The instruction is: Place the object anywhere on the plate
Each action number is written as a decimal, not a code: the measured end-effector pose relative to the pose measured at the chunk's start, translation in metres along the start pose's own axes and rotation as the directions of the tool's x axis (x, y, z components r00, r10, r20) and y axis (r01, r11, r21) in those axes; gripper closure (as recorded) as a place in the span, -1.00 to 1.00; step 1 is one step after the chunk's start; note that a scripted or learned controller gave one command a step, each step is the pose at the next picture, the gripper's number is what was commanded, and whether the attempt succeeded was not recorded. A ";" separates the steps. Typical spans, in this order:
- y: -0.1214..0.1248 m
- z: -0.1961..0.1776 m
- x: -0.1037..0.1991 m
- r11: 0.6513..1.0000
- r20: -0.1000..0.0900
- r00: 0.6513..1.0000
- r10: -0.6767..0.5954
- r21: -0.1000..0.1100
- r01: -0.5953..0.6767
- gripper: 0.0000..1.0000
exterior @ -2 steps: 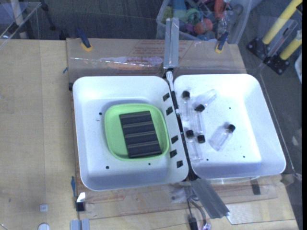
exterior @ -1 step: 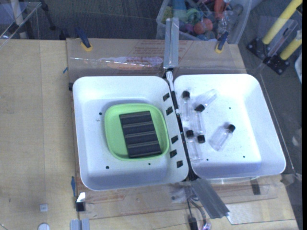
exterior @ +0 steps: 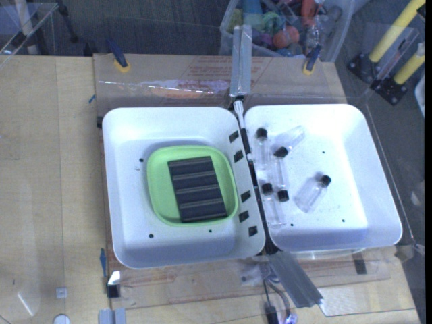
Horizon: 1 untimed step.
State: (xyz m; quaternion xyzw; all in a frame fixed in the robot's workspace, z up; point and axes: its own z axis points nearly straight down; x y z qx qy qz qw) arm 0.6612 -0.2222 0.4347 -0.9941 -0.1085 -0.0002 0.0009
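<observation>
So the black ribbed block (exterior: 196, 190) is sitting flat on the green plate (exterior: 156, 181), roughly centred and turned a bit off the plate's edges. It's a touch closer to the plate's right and near rim, with a wider strip of bare green on the left. The plate lies in the left white bin (exterior: 125, 181), with open white floor all round it, most of it left of the plate. Right of the plate, past the wall the bins share, the right bin (exterior: 354, 174) has a few clear vials with black caps: one (exterior: 312, 190) out in the open, one (exterior: 287, 140) further back, and others (exterior: 273, 181) bunched against that wall. Further right of those vials is lots of bare floor. Left of the plate, past the bin rim, is wooden tabletop (exterior: 47, 181). Can't tell if the end effector is released or clenched.
</observation>
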 end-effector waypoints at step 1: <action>0.000 0.000 0.000 1.000 0.000 1.000 0.002 0.000 -0.002 -1.00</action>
